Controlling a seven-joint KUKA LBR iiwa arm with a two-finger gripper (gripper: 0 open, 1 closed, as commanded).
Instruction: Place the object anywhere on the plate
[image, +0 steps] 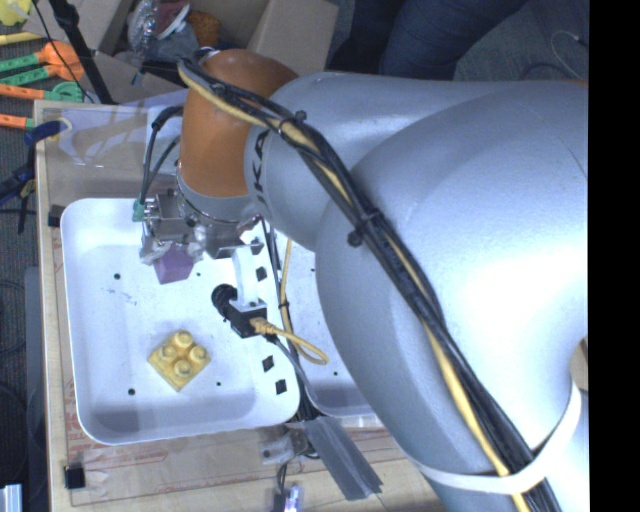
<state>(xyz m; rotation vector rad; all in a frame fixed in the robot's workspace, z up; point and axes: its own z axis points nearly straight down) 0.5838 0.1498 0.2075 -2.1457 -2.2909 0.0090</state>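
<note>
The gripper (172, 250) sits in the upper left part of the frame, over the far end of the left bin (100, 290). Its metal fingers point down and leftward, and a small purple block (174, 266) shows right at their tips, seemingly pinched between them, though the slanted view leaves the grip not fully certain. The block hangs over the bin's white floor, near its upper middle.

Above the gripper rises the wrist flange, then the orange band (215, 130), with a bundle of black and yellow cables (330, 190) running along the arm. The grey arm (450, 250) spreads across the whole right half of the frame and covers most of the right bin (335, 400), of which a rim corner shows at lower centre.

Lower left of the gripper, well apart from it, a yellow studded brick (180, 360) lies flat on the left bin's floor, turned cornerwise. A black clip (232, 305) with a yellow loop of cable hangs just right of the bin's middle.

Beyond the bench, in the top left corner, orange and green tools (40, 65) lie on a dark surface, and a cardboard box (290, 30) stands at the top centre.
</note>
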